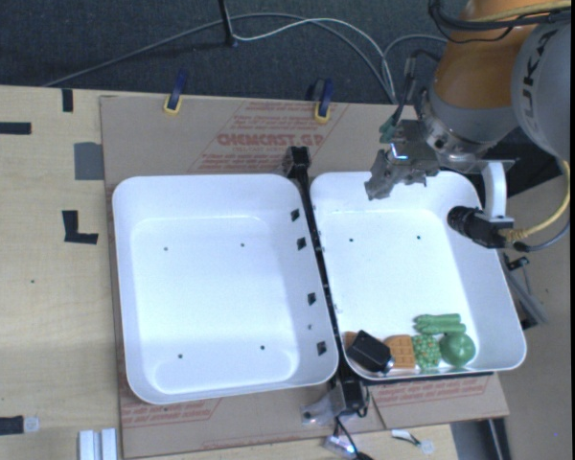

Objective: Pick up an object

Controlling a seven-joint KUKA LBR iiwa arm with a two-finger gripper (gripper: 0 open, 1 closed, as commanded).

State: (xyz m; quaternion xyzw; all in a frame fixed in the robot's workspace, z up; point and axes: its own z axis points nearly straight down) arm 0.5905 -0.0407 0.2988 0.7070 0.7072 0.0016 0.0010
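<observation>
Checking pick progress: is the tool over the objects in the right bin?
No, the tool is at the far edge, objects at the near edge.

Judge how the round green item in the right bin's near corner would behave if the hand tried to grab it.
The round green item looks smooth and domed, so it may slip or roll. It sits against the right bin wall beside other pieces, probably leaving little finger room. It looks light.

Two bins side by side, right bin [479, 257] holding objects [412, 345] along its near edge

Even bright light, glaring white bins [211, 286], soft focus
</observation>
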